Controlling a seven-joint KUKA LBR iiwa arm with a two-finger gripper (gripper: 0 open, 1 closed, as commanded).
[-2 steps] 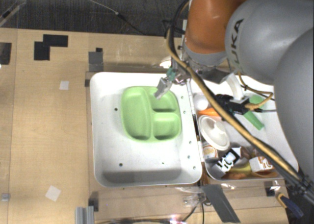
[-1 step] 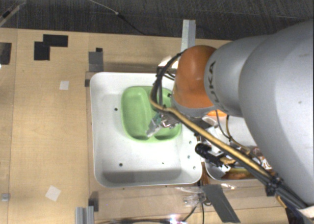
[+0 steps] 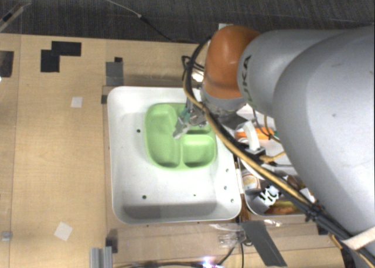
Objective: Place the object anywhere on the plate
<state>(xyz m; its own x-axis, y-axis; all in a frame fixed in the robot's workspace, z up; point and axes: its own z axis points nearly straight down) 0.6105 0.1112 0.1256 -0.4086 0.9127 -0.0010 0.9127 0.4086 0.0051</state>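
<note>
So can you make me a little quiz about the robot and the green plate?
1. True or false: the green plate lies in the left white bin.
2. Which does the plate have? A) no dividers B) separate compartments C) a lid
3. Fill in: the pincer is above the plate's ______ edge, as the camera sees it (near or far).

Key: 1 true. 2 B: ridges split it into compartments. 3 far: the pincer is over the plate's far-right part, below the arm's orange band. Whether it holds anything is too small to tell.
</note>
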